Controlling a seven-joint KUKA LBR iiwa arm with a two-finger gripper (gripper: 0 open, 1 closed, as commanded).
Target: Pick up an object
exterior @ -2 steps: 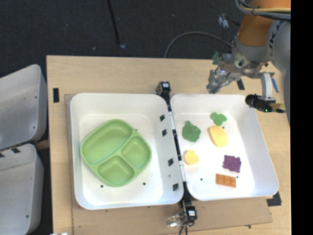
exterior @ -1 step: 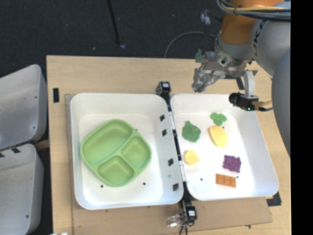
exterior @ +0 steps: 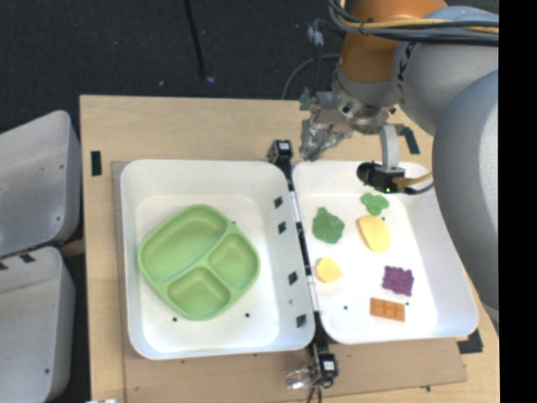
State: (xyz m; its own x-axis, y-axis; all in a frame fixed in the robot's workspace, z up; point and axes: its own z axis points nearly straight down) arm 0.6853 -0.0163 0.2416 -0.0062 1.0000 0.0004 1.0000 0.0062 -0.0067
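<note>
Probably a robotics lab: wooden bench [exterior: 168,124], twin white bins [exterior: 134,225], cabled industrial arm [exterior: 377,32].

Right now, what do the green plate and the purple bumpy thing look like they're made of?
The green plate looks like smooth moulded plastic: one even colour, rounded dividers, a soft sheen. The purple bumpy thing is probably a plastic or rubbery toy, matte with a knobbly top, but it is too small to tell.
</note>
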